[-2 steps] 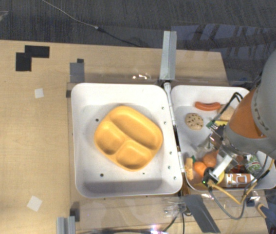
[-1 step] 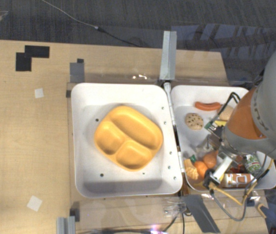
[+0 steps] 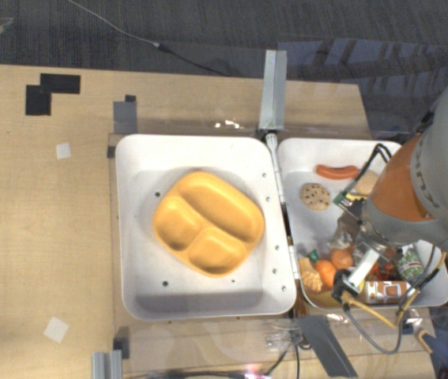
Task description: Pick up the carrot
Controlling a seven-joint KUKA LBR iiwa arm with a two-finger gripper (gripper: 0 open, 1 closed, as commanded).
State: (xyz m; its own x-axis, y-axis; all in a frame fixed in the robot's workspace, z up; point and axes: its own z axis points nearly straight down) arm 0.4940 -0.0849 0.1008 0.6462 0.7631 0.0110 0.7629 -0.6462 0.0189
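The carrot (image 3: pixel 326 273) is an orange piece near the front left corner of the right bin (image 3: pixel 295 160), with a bit of green (image 3: pixel 314 254) just behind it. My gripper (image 3: pixel 348 249) hangs low over that corner, directly to the right of the carrot and very close to it. The wrist and its fittings cover the fingertips. Another orange-brown item (image 3: pixel 340 257) lies right beside the gripper, partly hidden.
A sausage (image 3: pixel 336 170) and a round cookie (image 3: pixel 314 196) lie at the back of the right bin. A pale bread-like piece (image 3: pixel 310 275) and a small bottle (image 3: pixel 385 292) sit along its front. The left bin (image 3: pixel 137 212) holds a yellow divided plate (image 3: pixel 208 221).
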